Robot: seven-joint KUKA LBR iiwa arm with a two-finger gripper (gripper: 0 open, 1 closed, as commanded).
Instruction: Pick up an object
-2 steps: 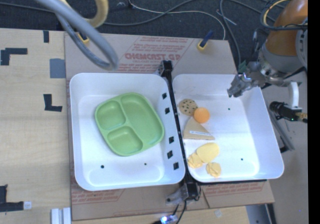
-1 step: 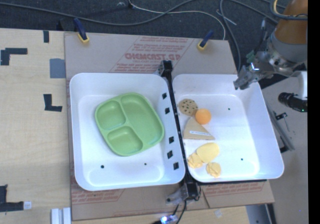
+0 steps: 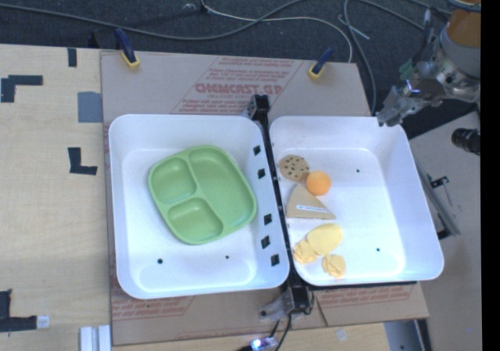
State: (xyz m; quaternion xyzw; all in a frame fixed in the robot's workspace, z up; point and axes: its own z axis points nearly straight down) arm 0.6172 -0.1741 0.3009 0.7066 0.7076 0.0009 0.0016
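Camera view: gripper (image 3: 388, 116) at upper right, above the right bin's (image 3: 391, 209) far corner (whether open or shut, I cannot tell); cookie (image 3: 294, 167), orange (image 3: 318, 183), wedge (image 3: 307, 205) lie along its left side.

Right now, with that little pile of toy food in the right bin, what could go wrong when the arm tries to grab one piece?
1. The cookie, orange ball, wedge and yellow pieces lie packed together, so the tool might bump or drag a neighbour.
2. They sit close to the divider, which could block a finger.
3. The ball looks round and may roll away.
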